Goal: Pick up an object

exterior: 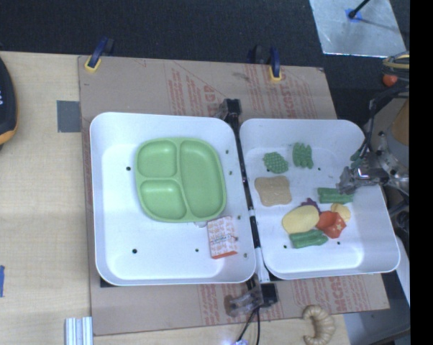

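Inside the left shallow white bin (116, 257), a green divided plastic plate (180, 179) is lying; beside it, the right shallow white bin (375, 254) is holding toy foods, my end effector (353, 177) hovering, grip unclear.

A light wooden bench (37, 214) is filling the lower left, with a brown cardboard sheet (202, 92) lying over it and being held at its far edge by a yellow clamp (96, 54) and a blue clamp (274, 63). Dark carpeted floor (166, 13) is stretching along the top, and a pale grey sheet (353, 16) is lying on it at upper right. Even light is falling across the whole bench.
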`<state>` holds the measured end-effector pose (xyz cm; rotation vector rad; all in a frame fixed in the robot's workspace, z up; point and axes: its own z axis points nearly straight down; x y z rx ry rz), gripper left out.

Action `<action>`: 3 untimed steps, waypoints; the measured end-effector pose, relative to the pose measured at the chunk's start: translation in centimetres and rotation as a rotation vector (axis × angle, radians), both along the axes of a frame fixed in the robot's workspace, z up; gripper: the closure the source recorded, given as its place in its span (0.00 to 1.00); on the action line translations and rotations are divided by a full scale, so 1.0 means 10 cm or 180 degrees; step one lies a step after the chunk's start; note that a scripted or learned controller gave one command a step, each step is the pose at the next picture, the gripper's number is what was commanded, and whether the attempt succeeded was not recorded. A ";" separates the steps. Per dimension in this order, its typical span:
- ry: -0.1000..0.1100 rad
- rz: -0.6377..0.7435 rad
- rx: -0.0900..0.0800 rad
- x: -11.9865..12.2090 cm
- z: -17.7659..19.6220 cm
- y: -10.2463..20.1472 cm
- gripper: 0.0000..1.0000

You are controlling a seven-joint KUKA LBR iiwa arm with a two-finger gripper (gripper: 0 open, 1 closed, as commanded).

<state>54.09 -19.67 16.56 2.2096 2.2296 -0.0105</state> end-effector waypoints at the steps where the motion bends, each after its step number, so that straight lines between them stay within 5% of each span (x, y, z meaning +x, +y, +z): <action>1: 0.0003 0.0000 0.0000 0.00 0.00 0.00 0.00; 2: 0.0020 -0.0017 0.0031 -0.45 -0.35 0.12 0.00; 3: -0.0013 -0.0005 0.0017 -0.08 -0.73 0.22 0.00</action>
